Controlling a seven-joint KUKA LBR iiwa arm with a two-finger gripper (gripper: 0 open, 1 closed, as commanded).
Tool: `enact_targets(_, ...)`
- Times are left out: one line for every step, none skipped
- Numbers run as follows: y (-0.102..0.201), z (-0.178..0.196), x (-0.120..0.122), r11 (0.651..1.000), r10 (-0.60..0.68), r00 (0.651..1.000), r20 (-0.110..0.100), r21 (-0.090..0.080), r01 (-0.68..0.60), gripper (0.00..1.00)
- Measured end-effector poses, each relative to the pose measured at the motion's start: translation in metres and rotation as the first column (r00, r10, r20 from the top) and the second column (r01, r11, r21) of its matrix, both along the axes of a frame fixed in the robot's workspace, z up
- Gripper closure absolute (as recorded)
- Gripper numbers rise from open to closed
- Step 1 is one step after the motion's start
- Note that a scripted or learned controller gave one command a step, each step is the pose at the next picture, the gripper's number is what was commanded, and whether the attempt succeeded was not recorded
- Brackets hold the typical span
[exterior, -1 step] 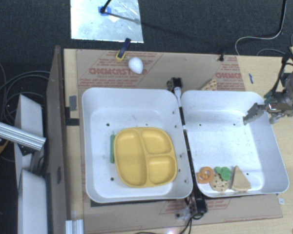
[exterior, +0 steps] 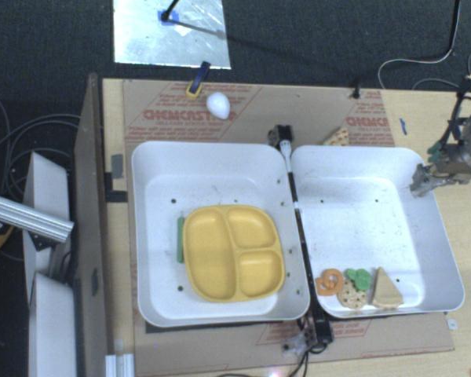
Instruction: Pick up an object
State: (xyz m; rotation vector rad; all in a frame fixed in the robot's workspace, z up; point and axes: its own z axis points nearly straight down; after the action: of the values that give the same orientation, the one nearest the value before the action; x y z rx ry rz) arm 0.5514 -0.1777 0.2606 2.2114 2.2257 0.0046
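Counter (exterior: 243,108): carries two shallow white bins side by side.

Left bin (exterior: 161,163): holds a yellow divided tray (exterior: 233,252) lying flat, with a green strip (exterior: 180,239) touching its left edge.

Right bin (exterior: 377,191): four small items are clustered against the near wall: a tan wedge (exterior: 387,290), a green piece (exterior: 360,277), a speckled round biscuit (exterior: 350,295) and an orange ring (exterior: 329,282). They touch or nearly touch one another.

Pincer (exterior: 424,181): at the right bin's far right rim, well apart from the cluster. Whether it is wide or narrow cannot be told, and nothing is seen in it.

Assessment: no object is lifted; the approach is not yet made.

Recommendation: the tan wedge is the likeliest candidate, being the tallest item and outermost in the cluster. Descend vertically over it, with the closing line set so that neither side lands on the neighbouring biscuit.

Risk: the bin wall just beside the cluster limits clearance, and the flat ring and biscuit offer little to close on.
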Motion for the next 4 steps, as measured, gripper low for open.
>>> enact_targets(0.032, 0.050, -0.044, 1.000, 0.001, 1.000, 0.001, 0.001, -0.001, 1.00)
enact_targets(0.095, -0.062, -0.067, 1.000, 0.003, 1.000, -0.015, 0.006, -0.002, 1.00)
enact_targets(0.151, -0.066, -0.064, 1.000, 0.004, 1.000, -0.005, 0.004, -0.004, 1.00)
enact_targets(0.236, -0.077, -0.028, 1.000, 0.006, 1.000, -0.001, 0.003, -0.006, 1.00)
